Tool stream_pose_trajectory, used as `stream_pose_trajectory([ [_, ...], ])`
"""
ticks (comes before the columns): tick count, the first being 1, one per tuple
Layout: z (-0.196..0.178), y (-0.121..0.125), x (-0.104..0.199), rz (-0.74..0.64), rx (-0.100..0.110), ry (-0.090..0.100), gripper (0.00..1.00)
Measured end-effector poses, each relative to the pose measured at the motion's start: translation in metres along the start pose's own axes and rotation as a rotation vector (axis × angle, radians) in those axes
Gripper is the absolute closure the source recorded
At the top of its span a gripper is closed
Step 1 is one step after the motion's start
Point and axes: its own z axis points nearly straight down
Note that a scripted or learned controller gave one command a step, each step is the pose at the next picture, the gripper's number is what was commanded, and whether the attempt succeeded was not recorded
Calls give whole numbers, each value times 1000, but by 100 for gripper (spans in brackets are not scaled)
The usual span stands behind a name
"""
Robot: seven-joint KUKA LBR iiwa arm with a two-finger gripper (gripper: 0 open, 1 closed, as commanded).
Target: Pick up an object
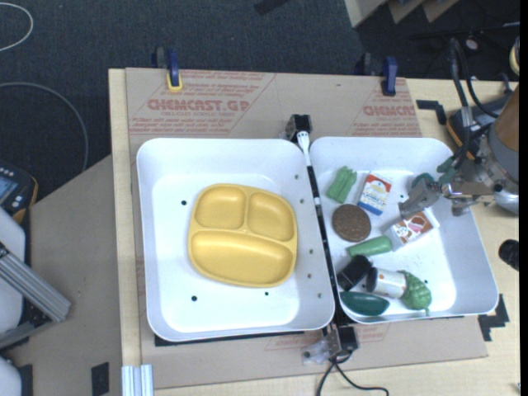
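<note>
My gripper (422, 191) hangs over the right part of the right bin (470, 262), just above a red and white packet (412, 228). Nothing shows held in it. Left of it lie a white, blue and red carton (375, 194), a green block (341, 184) and a brown disc (351, 222). Nearer the front are a green stick-shaped piece (373, 246), a black object (355, 272), a white bottle (391, 283), a green leafy toy (417, 294) and a dark green oval piece (365, 304).
The left bin (165, 180) holds a yellow divided plate (243, 233). A black divider strip (312, 192) runs between the bins. Blue clamps (172, 67) (389, 74) hold the cardboard sheet at the back. Cables and arm parts crowd the right edge.
</note>
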Motion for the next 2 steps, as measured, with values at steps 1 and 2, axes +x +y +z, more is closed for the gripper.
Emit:
stream_pose_trajectory([
  [1,-1,-2,-2,5,15,-1,100],
  [2,-47,19,59,-1,12,2,100],
])
